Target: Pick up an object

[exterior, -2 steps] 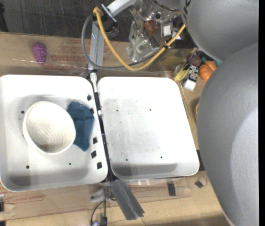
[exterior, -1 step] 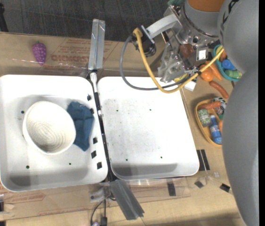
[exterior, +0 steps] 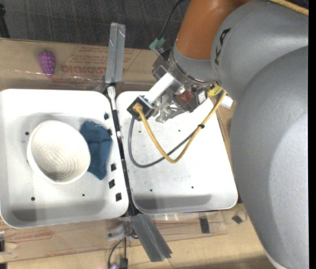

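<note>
A white woven bowl-shaped object (exterior: 59,150) lies in the left bin (exterior: 12,102), and a crumpled blue cloth (exterior: 97,147) rests against its right side. My gripper (exterior: 166,110) hangs over the back part of the right bin (exterior: 214,198), well to the right of both objects. A yellow cable (exterior: 163,153) loops down from the wrist over that bin's floor. A small reddish-brown patch (exterior: 186,97) shows at the gripper's body; I cannot tell whether it is an object.
A purple grape-like object (exterior: 47,62) lies on the cardboard behind the left bin, outside both bins. A grey bar (exterior: 114,52) stands behind the divide between the bins. The large grey arm covers the right side.
</note>
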### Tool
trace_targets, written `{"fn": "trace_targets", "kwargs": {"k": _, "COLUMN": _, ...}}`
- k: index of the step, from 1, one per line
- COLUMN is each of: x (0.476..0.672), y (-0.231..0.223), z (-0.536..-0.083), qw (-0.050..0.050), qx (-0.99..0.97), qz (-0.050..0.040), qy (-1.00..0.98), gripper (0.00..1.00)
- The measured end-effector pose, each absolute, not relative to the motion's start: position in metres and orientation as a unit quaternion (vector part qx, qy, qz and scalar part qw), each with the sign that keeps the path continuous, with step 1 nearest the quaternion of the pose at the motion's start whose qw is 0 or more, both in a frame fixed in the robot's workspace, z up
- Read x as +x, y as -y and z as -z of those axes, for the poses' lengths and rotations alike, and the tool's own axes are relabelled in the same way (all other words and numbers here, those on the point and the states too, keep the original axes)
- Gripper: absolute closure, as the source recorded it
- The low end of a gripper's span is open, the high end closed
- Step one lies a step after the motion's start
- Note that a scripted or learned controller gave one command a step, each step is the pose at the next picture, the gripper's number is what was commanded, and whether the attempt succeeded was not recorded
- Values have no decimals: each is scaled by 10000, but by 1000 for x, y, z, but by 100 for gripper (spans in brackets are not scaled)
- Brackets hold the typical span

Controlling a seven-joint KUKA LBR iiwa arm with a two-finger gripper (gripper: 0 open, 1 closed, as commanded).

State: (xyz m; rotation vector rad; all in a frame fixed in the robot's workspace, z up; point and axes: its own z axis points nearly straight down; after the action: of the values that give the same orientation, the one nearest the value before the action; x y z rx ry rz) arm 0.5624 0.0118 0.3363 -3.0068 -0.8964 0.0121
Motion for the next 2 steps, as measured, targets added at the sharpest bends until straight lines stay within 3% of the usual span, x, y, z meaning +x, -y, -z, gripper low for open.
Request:
{"fn": "trace_targets", "kwargs": {"k": 1, "x": 583, "y": 61, "z": -295, "qw": 26, "qx": -9113, "qz": -37, "qy": 4117, "gripper": 100}}
{"fn": "trace_targets", "kwargs": {"k": 2, "x": 574, "y": 80, "z": -271, "qw": 19, "qx": -8011, "qz": -18, "qy": 5985, "gripper": 100}}
